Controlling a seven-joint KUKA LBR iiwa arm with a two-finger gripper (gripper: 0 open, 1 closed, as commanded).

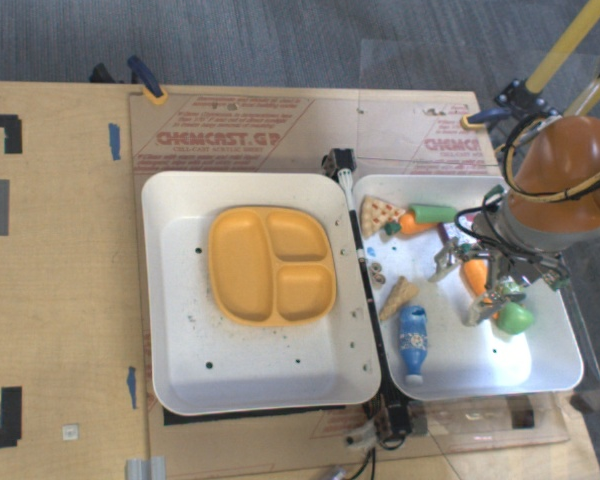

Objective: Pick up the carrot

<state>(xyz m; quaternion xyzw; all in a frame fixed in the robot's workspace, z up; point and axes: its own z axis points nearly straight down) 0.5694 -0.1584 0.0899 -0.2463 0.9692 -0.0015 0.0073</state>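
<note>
Carrot at the gripper, lift not yet confirmed.
An orange plastic carrot with a green top is seen between the two-finger gripper's narrowly set fingers in the right-hand shallow white bin; raising is judged left.

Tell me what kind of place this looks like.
Probably a robotics lab test bench: a robot arm reaches over two white bins, holding toy food like a carrot, on cardboard sheeting.
</note>
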